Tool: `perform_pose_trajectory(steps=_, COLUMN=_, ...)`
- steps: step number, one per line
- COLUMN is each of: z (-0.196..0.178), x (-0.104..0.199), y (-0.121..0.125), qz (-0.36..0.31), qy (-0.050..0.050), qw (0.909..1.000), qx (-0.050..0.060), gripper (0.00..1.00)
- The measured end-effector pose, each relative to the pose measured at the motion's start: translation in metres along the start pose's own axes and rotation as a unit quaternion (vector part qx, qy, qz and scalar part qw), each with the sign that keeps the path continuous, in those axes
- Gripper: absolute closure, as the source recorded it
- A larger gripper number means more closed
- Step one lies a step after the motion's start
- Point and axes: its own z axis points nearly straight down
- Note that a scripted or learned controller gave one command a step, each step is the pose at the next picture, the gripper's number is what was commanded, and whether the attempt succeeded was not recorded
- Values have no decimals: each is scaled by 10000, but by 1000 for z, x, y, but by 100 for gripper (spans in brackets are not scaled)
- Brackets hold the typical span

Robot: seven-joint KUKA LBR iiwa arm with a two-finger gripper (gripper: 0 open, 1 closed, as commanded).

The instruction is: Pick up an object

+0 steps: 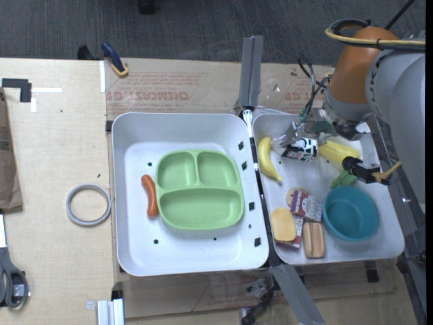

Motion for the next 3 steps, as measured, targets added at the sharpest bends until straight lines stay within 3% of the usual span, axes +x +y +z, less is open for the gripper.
perform_pose_trajectory(steps=1, z=-1, x=14, y=-2, qz=-881, qy=-3, qw=9961, qx=-26, gripper=0)
perform_pose_trajectory(steps=3, z=-1, x=8, y=-9, qz=-1209, qy=25, qw=9927, qx=-35, gripper=0)
